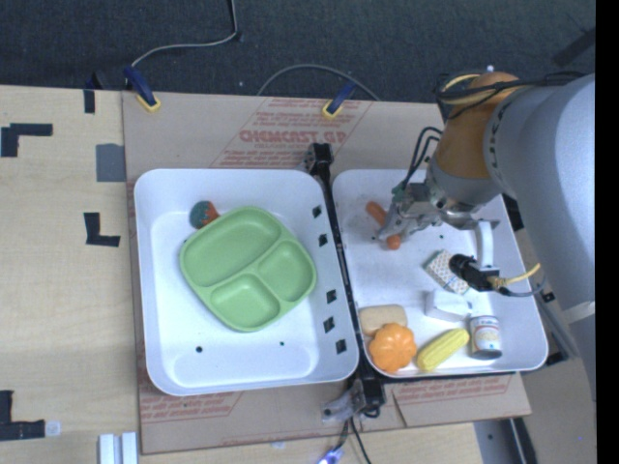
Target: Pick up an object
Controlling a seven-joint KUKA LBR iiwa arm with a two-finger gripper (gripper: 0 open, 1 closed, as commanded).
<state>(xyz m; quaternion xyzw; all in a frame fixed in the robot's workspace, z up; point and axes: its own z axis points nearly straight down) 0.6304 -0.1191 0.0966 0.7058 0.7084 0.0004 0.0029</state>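
In the right bin (372, 278), an orange carrot-like piece (376, 210) lies at the far left, with a small orange bit (392, 243) just below it. My gripper (399, 222) is low over the bin floor, right beside these orange pieces, and its tip overlaps them. Whether anything is gripped is not visible. Along the near edge sit a tan block (382, 315), an orange pumpkin (391, 347), a yellow corn-like piece (440, 348) and a small can (486, 336). A patterned packet (445, 270) lies mid-bin.
The left bin (160, 259) holds a green divided plate (248, 268) and a small teal and orange object (203, 213) at its far edge. The grey arm (542, 162) covers the right bin's far right side. A black divider (334, 249) separates the bins.
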